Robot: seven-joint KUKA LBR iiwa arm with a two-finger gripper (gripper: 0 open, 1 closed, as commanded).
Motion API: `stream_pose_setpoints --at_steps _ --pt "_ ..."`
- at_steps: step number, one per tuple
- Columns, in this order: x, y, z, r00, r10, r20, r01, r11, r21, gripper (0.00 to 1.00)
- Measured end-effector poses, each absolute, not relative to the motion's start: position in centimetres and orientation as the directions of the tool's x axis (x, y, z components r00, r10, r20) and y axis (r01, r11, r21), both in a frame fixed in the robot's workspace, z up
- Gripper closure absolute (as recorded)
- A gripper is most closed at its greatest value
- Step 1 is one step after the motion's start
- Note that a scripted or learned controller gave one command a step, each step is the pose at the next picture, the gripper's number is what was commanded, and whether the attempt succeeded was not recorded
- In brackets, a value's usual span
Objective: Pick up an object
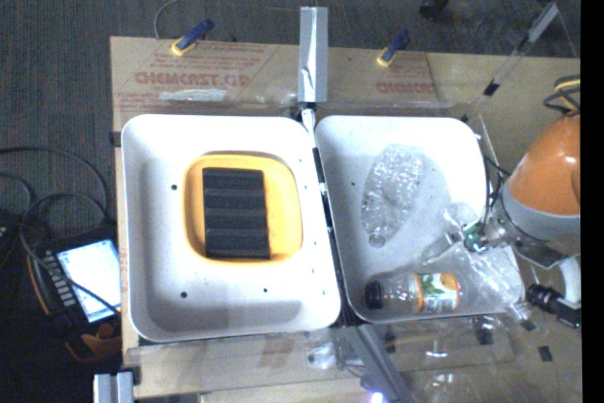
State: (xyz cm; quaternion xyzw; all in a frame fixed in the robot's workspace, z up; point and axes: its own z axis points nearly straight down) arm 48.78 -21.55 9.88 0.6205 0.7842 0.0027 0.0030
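Clear bottle on its side, perhaps dark-capped

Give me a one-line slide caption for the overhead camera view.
Yellow tray fills the left bin; crushed clear bottle and labelled bottle lie in the right bin.

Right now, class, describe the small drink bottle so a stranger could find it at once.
Find the right-hand white bin. Along its near wall a small bottle lies on its side, dark cap pointing left. Unlike the crushed, label-less clear plastic bottle beyond it, it is uncrushed and has an orange and green label.
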Motion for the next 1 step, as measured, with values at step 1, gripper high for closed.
stream_pose_setpoints --at_steps 1 --pt "56.34 -21.11 9.36 0.036 0.999 0.013 0.999 -0.036 0.011 0.00"
